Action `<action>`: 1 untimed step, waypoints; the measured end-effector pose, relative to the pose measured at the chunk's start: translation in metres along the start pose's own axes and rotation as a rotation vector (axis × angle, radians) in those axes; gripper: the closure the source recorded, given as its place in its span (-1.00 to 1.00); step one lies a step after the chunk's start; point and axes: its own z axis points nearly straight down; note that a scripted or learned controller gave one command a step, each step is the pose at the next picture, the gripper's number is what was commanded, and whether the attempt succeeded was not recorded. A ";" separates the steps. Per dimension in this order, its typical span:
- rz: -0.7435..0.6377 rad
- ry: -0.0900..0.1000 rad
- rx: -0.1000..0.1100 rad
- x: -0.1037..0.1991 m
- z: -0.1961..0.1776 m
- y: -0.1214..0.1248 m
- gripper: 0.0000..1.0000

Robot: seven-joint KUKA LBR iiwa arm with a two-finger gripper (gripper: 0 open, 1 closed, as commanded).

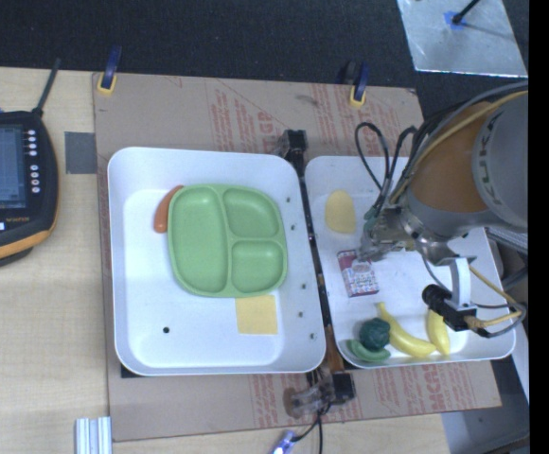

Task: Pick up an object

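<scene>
The right bin (pixel 464 353) holds a pale yellow rounded piece (pixel 340 212), a small red and white packet (pixel 359 279), a dark green toy vegetable (pixel 374 337) and two yellow bananas (pixel 409 339). My gripper (pixel 369 250) hangs low over the bin's middle, right at the packet's far edge and just right of the pale yellow piece. I see nothing held in it. The grey arm with its orange band (pixel 454 173) covers the bin's far right part.
The left bin (pixel 132 329) holds a green divided plate (pixel 225 239), an orange piece (pixel 162 212) tucked under the plate's left edge, and a flat yellow square (pixel 256 315). A tablet controller (pixel 5 183) lies on the bench at far left. Cables loop near the wrist.
</scene>
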 end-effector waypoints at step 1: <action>0.000 0.000 0.000 0.000 0.000 0.000 -1.00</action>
